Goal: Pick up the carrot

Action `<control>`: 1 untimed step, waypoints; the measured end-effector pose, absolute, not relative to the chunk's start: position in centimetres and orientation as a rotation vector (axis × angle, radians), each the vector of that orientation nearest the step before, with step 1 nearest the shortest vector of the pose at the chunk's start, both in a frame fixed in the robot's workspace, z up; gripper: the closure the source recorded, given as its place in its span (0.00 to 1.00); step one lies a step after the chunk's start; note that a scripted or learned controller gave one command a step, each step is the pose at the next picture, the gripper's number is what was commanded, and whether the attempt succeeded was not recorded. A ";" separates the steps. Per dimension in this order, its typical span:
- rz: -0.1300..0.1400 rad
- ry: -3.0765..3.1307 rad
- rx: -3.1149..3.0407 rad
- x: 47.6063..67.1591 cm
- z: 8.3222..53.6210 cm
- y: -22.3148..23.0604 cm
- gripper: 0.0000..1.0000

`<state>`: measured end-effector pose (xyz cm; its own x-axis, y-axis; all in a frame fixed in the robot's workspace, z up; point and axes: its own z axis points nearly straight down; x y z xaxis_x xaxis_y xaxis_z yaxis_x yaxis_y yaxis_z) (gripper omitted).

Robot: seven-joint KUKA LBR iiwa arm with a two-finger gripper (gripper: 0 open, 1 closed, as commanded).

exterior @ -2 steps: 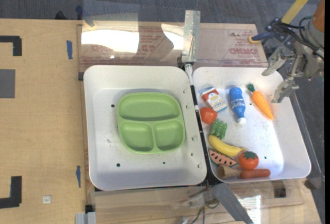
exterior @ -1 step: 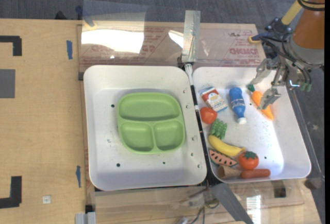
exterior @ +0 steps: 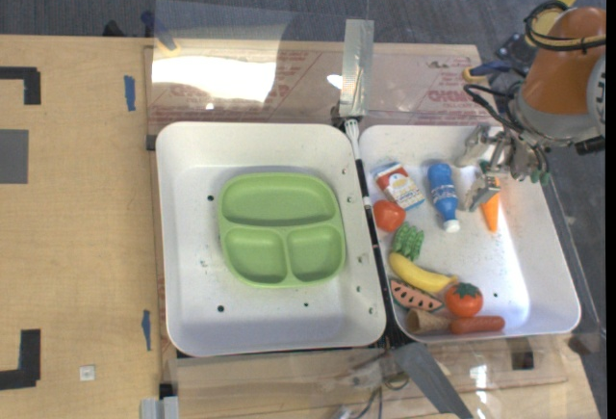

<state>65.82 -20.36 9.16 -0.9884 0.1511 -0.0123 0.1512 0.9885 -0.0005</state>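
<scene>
Arm [exterior: 563, 70] is in from the right, over the far right corner of the right bin [exterior: 553, 297]. Gripper [exterior: 493, 184] sits low there, right above the carrot [exterior: 492, 212]; carrot points down-left on the bin floor near the right wall, its top end just at the fingertips. Can't tell from here how wide the pincer is or whether it actually has the carrot, too cluttered and small. Blue bottle [exterior: 443, 196] lies just left of the carrot, small carton [exterior: 397, 186] left of that. Tomato [exterior: 388, 216] and green piece [exterior: 408, 241] by the divider. Banana [exterior: 419, 274], watermelon slice [exterior: 418, 297], second tomato [exterior: 465, 299] and red sausage [exterior: 475, 324] along the near edge. Left bin [exterior: 183, 244] holds a green divided plate [exterior: 281, 227].
</scene>
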 end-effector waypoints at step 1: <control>0.000 3.089 0.522 60.1 8.9 -19.4 0.00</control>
<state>60.11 -19.38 8.87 -0.9445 0.3284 -0.0086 0.3284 0.9445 0.0015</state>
